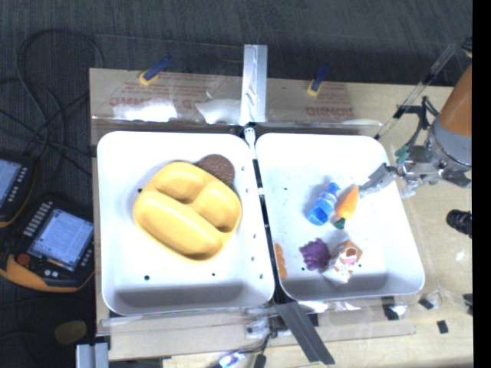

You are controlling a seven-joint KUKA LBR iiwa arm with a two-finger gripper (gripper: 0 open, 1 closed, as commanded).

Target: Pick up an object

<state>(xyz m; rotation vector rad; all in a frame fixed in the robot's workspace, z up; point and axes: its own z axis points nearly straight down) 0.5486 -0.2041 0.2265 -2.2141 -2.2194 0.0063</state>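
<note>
The hand (381,178), its grip impossible to tell, nears the carrot (347,203); the touching blue bottle (324,204) could spoil a clean pinch.

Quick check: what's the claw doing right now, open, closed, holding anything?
Claw: over the right bin, right beside the carrot; cannot be told whether it is open, closed or gripping.
</note>
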